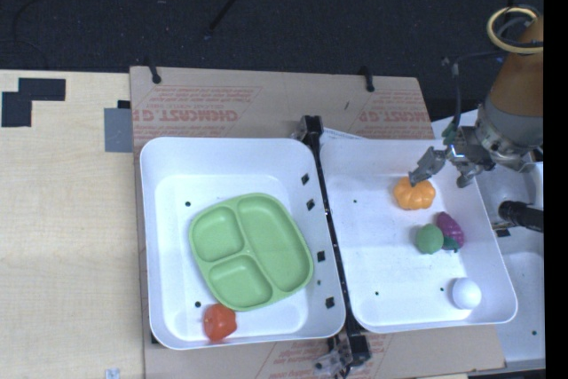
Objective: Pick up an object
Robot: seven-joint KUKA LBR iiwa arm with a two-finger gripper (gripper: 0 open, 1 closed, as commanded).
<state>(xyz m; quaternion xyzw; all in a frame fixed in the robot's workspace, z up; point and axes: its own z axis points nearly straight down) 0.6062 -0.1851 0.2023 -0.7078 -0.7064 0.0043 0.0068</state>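
Orange pepper [414, 193] sits in the right bin [390, 297], just under the pincer [448, 166]. Its fingers are spread open, gripping nothing.

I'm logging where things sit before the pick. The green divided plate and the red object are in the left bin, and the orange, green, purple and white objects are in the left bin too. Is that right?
Not quite. The camera view shows the orange object, green object, purple object and white object in the right bin. The green divided plate and red object are in the left bin, as you said.
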